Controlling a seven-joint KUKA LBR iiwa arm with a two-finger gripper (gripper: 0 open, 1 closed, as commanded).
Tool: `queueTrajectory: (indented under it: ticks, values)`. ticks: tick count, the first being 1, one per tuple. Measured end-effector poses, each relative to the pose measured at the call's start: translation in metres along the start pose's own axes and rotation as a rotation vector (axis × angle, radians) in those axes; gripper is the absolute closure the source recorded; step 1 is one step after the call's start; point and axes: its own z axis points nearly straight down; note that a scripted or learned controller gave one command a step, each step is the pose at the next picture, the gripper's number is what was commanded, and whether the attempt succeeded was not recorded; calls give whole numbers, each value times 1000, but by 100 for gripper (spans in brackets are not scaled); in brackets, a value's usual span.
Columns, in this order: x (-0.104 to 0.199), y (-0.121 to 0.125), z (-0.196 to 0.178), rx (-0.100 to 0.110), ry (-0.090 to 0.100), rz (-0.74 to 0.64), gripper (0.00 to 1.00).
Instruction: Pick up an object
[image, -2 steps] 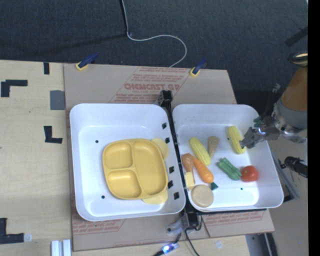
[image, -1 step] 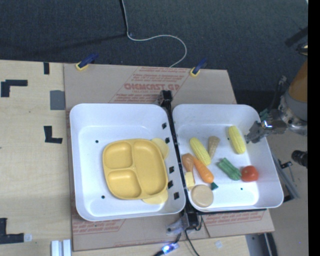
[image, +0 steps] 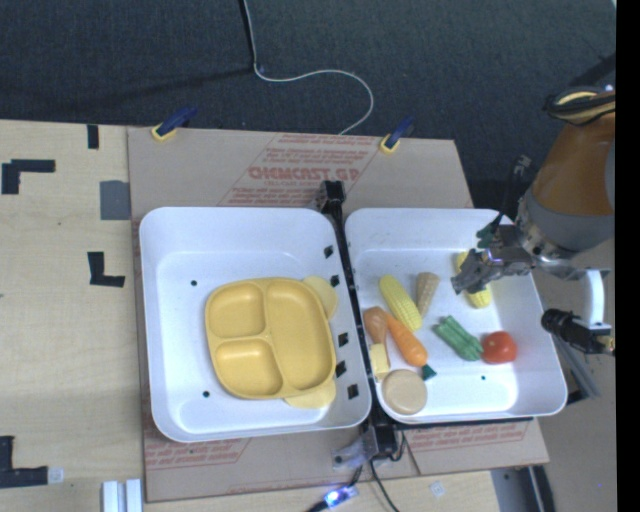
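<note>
The right bin (image: 520, 400) holds several toy foods: a yellow corn cob (image: 398, 300), a beige cone (image: 427, 290), an orange carrot (image: 406, 343), a green pod (image: 458, 338), a red tomato (image: 499, 347) and a round beige disc (image: 405, 392). My gripper (image: 480, 272) is low over the bin's right part, beside its right wall. A small yellow piece (image: 480, 296) shows just under and around the gripper's dark tip. Whether that piece is held is hidden by the gripper body.
The left bin (image: 165, 300) holds a yellow divided plate (image: 270, 335) lying over a paler yellow piece. A black divider (image: 345, 300) runs between the bins. A pale yellow block (image: 379, 358) and an orange-pink piece (image: 374, 321) lie by the divider.
</note>
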Motion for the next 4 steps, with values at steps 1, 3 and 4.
queueTrajectory:
  ticks: [1, 3, 4]
  values:
    - [45, -12, -5, 1, 0, 1, 100]
    - [161, -32, 11, 3, 0, 0, 100]
    - [162, -30, -5, -1, -1, 5, 100]
